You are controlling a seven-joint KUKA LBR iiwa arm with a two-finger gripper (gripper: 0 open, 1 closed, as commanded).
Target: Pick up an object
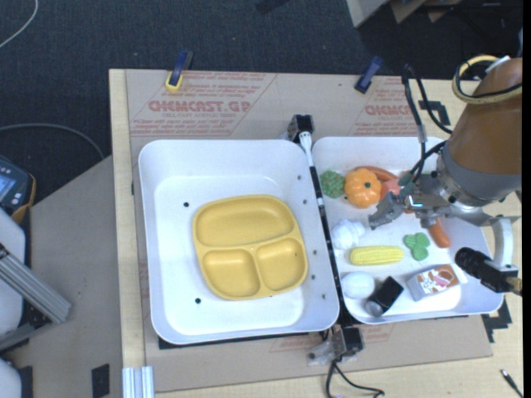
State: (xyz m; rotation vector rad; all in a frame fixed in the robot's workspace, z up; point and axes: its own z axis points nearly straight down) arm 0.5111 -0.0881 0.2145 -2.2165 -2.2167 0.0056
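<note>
— Objects for picking all sit in the right bin (332, 152), toward the right of the frame: a small orange pumpkin (363, 186) near the top, a green leafy piece (333, 183) just to its left, a yellow corn cob (376, 256) lying flat in the middle, and a green bit (416, 245) just right of the corn.

— And lower down?

— A white round thing (358, 284) at the bottom left, a black block (386, 293) beside it, and a red-and-white packet (434, 281) to the right of that. Another white lump (343, 235) lies against the left wall, above the corn.

— Where is the gripper (397, 208)?

— Over the upper middle of that bin, just right of the pumpkin, reaching in from the right edge. Its fingers point down and left. I cannot tell whether they are spread or closed, and nothing shows between them.

— What about the left bin (158, 222)?

— It carries a yellow divided plate (246, 245) in its middle, on the table (133, 123).
</note>
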